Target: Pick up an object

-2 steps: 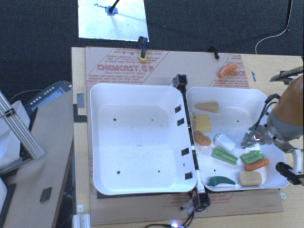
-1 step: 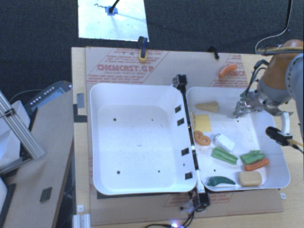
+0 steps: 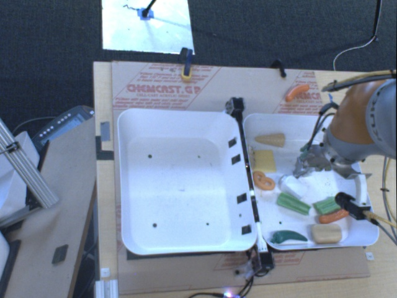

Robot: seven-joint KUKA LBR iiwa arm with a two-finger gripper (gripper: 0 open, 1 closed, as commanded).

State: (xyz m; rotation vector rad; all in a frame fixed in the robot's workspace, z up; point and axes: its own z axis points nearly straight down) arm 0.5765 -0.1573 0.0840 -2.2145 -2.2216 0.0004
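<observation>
My gripper (image 3: 305, 166) hangs low in the right bin (image 3: 296, 120), just above and right of a small white object (image 3: 290, 185). Several toy foods lie in that bin: a tan wedge (image 3: 270, 140), a yellow block (image 3: 265, 161), an orange ring (image 3: 263, 181), a green stick (image 3: 293, 203), a green piece (image 3: 325, 205) beside an orange carrot (image 3: 334, 216), a tan block (image 3: 326, 233) and a dark green pepper (image 3: 288, 236). My arm covers the bin's right side.
The left bin (image 3: 180, 179) adjoins the right one along a black-clipped divider (image 3: 244, 166). An orange toy (image 3: 297, 92) lies on the board behind the right bin. A yellow-and-black clamp (image 3: 186, 64) sits at the back.
</observation>
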